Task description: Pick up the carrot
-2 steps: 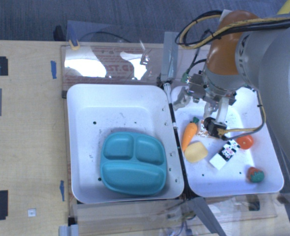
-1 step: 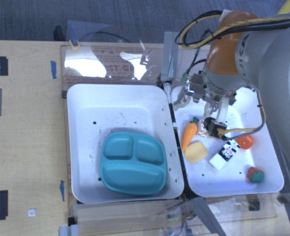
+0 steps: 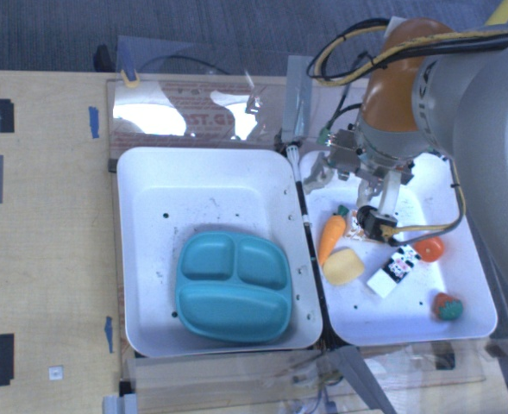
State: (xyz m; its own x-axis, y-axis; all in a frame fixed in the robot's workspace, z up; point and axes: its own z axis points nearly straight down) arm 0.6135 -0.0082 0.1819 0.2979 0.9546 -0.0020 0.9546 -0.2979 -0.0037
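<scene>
Table [image 3: 47, 257]: pale wood, nearest of all along the bottom edge, with black corner marks [image 3: 2, 360] and small strips of blue tape [image 3: 109, 333] on it.
Left bin [image 3: 141, 257]: shallow and white, its near rim just above the table's near edge.
Teal plate [image 3: 232, 287]: divided into three compartments, lying flat in the near half of the left bin with nothing in it.
Right bin [image 3: 409, 322]: white, set tight against the left bin along a shared wall.
Red-and-green toy [image 3: 448, 306]: small and round, the nearest piece in the right bin, close to its right wall.
White carton [image 3: 391, 270]: small, with black patches, lying tilted in the middle of the right bin.
Yellow block [image 3: 343, 266]: pale and rounded, left of the carton and just beside the carrot's near end.
Orange-red ball [image 3: 429, 249]: right of the carton and close to it.
Carrot [image 3: 329, 235]: lies on the floor of the right bin along its left wall, slanted, with the thin end nearer and the thick end with a bit of green farther off.
Jaws: I hang them low over the far left part of the right bin, just right of the carrot's thick end. I cannot tell whether they are apart or together, and nothing is seen held in them.
My arm [image 3: 469, 119]: grey with the orange band [image 3: 400, 84], reaching in from the right above the right bin.
Clear sheet [image 3: 185, 110]: shiny, lying beyond the left bin.
Floor [image 3: 193, 7]: dark, farthest off.
</scene>
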